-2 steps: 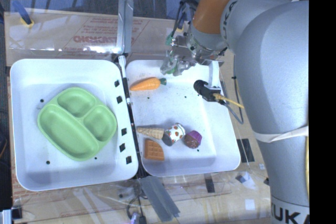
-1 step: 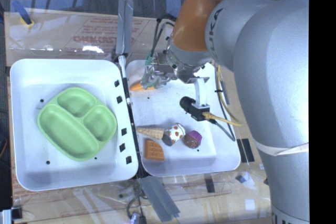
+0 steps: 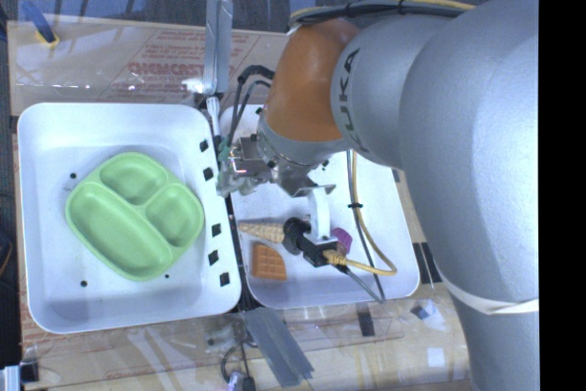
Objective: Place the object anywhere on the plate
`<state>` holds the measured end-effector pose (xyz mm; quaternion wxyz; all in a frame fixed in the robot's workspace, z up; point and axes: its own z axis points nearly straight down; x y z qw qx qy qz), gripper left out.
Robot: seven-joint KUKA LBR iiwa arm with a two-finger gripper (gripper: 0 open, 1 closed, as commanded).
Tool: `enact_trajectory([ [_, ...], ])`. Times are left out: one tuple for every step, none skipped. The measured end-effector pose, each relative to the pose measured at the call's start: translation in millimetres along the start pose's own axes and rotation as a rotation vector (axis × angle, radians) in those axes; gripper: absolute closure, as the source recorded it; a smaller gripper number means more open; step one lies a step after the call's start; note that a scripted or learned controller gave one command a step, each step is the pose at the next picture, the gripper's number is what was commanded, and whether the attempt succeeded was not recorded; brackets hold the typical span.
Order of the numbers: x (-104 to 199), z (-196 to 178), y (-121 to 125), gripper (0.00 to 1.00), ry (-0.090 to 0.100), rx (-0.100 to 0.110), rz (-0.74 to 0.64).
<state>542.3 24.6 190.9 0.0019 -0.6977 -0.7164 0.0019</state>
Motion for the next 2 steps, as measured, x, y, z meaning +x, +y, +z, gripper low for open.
enact_trajectory([
  [17.4,0.4,-45.6,1.0,0.0,0.0,-0.446],
  [16.9,0.2,-45.4,0.0,0.0,-0.001,-0.446],
])
